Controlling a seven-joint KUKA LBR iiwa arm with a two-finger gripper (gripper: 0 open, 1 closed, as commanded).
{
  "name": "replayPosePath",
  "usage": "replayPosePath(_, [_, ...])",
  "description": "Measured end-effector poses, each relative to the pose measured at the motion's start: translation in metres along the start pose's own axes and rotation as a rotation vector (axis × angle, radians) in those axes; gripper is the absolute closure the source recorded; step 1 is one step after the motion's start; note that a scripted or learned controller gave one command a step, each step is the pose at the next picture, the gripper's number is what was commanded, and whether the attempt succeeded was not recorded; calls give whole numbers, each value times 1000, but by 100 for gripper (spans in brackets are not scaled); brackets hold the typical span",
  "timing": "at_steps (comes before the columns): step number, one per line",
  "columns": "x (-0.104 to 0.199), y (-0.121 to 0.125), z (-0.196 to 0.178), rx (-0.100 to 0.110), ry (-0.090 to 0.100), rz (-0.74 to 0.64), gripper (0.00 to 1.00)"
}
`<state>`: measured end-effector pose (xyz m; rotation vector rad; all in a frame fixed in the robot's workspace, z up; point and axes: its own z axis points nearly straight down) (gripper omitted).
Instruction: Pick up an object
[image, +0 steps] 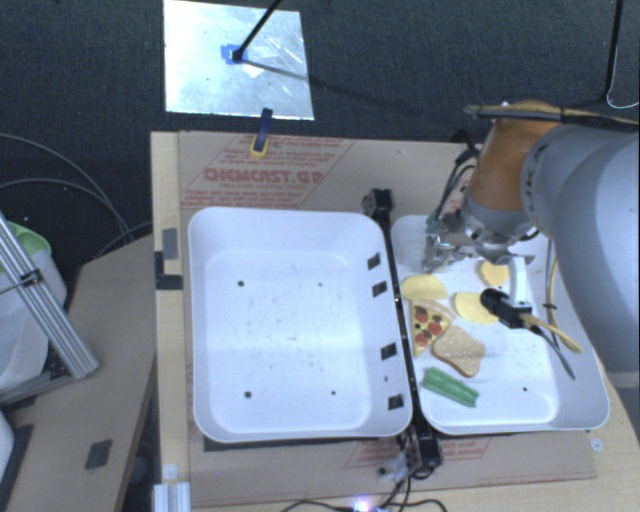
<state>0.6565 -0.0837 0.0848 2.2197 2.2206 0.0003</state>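
Two shallow white bins of smooth plastic with rounded corners sit side by side on a brown cardboard sheet (300, 165) printed in red.

Left bin (290, 215): floor lightly speckled, a few small dark holes.

Right bin (570, 400): six toy food pieces, clustered toward its left wall.
- Yellow wedge (423, 287): flat, lies against the left wall.
- Yellow disc (474, 308): round, mid-bin.
- Yellow chip (494, 272): toward the far edge.
- Pizza slice (430, 325): red-spotted, just beside the left wall, touching the toast (459, 350).
- Toast: tan and grainy.
- Green pod (450, 387): long, by the near-left corner, apart from the toast.

Gripper (440, 252): over the right bin's far-left corner, just beyond the yellow wedge. Whether it is open or closed cannot be told.

Bare floor runs along the right bin's near edge and near-right corner.
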Motion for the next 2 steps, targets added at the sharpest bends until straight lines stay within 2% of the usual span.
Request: replayPosePath(2, [1, 10, -12, -5, 1, -5, 100])
